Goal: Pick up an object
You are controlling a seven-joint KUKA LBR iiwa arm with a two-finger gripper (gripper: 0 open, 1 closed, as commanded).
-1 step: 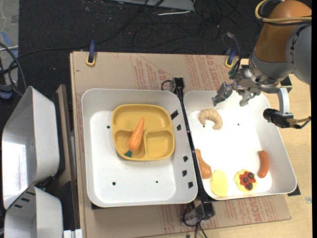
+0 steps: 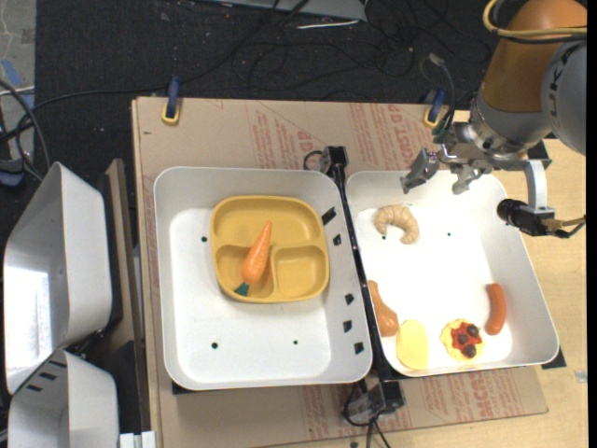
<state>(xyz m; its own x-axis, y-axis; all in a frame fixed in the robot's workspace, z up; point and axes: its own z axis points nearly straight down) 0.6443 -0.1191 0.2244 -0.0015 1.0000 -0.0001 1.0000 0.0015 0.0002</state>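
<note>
- Camera view, read from left edge to right; positions given relative to the jaws point(image 2: 437, 175), which hang at the far edge of the right bin.
- Left bin point(image 2: 187, 343): well left of the jaws. Holds a yellow divided plate point(image 2: 308, 278).
- Carrot point(image 2: 256, 253): lies on the plate, tip pointing away from the camera, far left of and nearer the camera than the jaws.
- Right bin point(image 2: 448, 269): below the jaws.
- Croissant point(image 2: 398, 221): closest item, just left of and slightly nearer the camera than the jaws; not touched by them.
- Orange drumstick-like piece point(image 2: 381, 310): at the bin's left wall, well nearer the camera than the jaws.
- Pale yellow piece point(image 2: 412, 343): near front wall, beside the drumstick piece.
- Small tart with red and dark topping point(image 2: 464, 338): front of bin, almost straight toward the camera from the jaws.
- Sausage point(image 2: 495, 307): right of the tart, nearer the camera and right of the jaws.
- Jaws: fingers spread apart, nothing between them.
- Arm point(image 2: 532, 54): right of and behind the jaws, over the tabletop point(image 2: 280, 138).
</note>
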